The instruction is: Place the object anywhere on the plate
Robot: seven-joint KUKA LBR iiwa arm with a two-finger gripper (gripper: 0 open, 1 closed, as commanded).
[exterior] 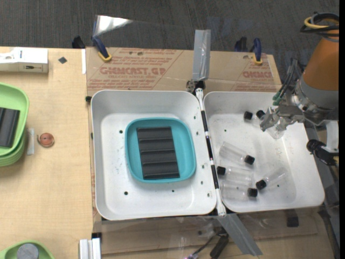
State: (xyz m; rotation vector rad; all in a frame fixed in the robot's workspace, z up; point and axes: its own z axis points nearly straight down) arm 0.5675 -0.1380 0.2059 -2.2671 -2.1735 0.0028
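Clear plastic vials with black caps (237, 154) scattered across the right white bin (302, 196), none on the teal square plate (186, 144) with its black ribbed insert (157, 152) in the left white bin (108, 144). Pincer (274, 124) low over right bin's upper part; grip state impossible to tell.

Bright, even light — soft shadows.

Robotics laboratory. Indicated by: a wooden bench (48, 198) on grey carpet; two white bins (108, 198) fixed side by side; cardboard backing (161, 69) held by clamps (101, 50) at the far side; a grey-and-orange robot arm (321, 74) mounted at the right.
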